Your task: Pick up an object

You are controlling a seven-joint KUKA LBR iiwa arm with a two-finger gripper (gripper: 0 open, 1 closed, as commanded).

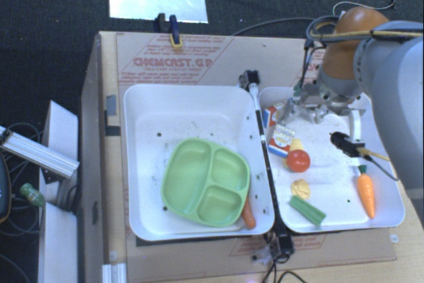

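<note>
gripper [306, 108] sits low in the right bin's [334, 192] upper corner, right of frame centre. i can't tell how open it is or whether it holds anything. packet [281, 137] just below-left, tomato [299, 160] beneath. my guess: it's aiming where items cluster.

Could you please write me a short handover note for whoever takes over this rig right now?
Gripper: low over the back of the right bin, close to the small carton; I see nothing held in it.
Things: the right bin also holds a red tomato, a yellow piece, a green piece and a carrot. The left bin holds a green divided tray, with an orange piece beside it.
Done: no pick yet.
Left: grasp one object and lift it.
</note>
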